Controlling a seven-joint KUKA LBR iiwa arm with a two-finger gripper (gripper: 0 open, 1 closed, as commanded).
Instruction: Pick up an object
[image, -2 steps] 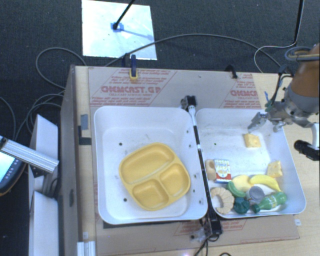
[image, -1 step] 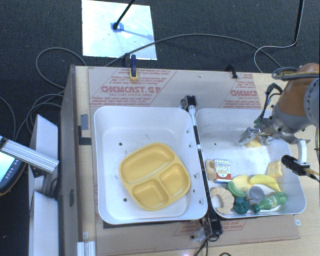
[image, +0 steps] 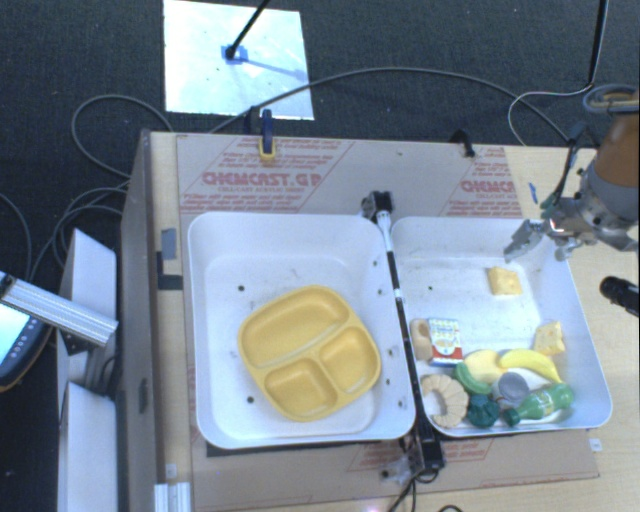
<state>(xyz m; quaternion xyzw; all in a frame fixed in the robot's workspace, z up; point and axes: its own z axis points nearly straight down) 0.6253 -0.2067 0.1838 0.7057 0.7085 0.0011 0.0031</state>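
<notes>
Nothing is picked yet: the gripper (image: 541, 238) hangs with its claw spread wide and bare over the right bin's (image: 592, 385) far right rim, near the cheese (image: 504, 281), while the other toys, including the banana (image: 533, 364), lie clustered at the near edge.

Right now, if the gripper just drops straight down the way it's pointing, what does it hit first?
The gripper hangs over the right bin's far right corner, fingers spread. Straight down, it likely meets bare bin floor first, with the pale yellow block just beside its line. Depth is hard to judge from this slant.
</notes>
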